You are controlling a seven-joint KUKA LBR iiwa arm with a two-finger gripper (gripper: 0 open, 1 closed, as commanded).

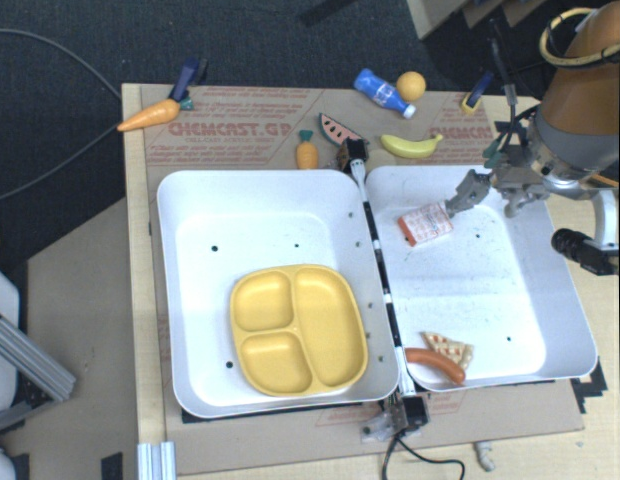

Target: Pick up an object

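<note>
White plastic sets the scene: two shallow bins sit side by side on a cardboard-topped bench [240, 118], and the right bin [530, 318] serves as the landmark. The left bin [190, 218], touching its left wall, carries a yellow divided plate [298, 328]. The grey arm [580, 128] comes in over the right bin's upper right corner.

Next in size are the loose toys on the cardboard beyond the right bin's far rim: a banana [410, 146] just beside that rim, a blue bottle [382, 92] and an orange ball [411, 84] farther back, a watermelon slice [335, 128] and a small orange carrot-like piece [307, 154] off toward the left, and a carrot [148, 116] well apart at the bench's far left corner.

Inside the right bin lie a small red-and-white packet [426, 225] in its upper left part, and a toast-like slice [448, 349] touching a red sausage [435, 365] at its near left corner.

The gripper [482, 190] hangs over the bin's upper middle, its fingers spread apart with nothing between them; one fingertip [462, 199] appears just beside the packet's right edge.

The packet looks like the likely target. A good grasp would need the hand shifted slightly toward the bin's left wall so the fingers straddle the packet, then lowered close to the floor, since so flat a thing can slide away or slip from a shallow pinch.
</note>
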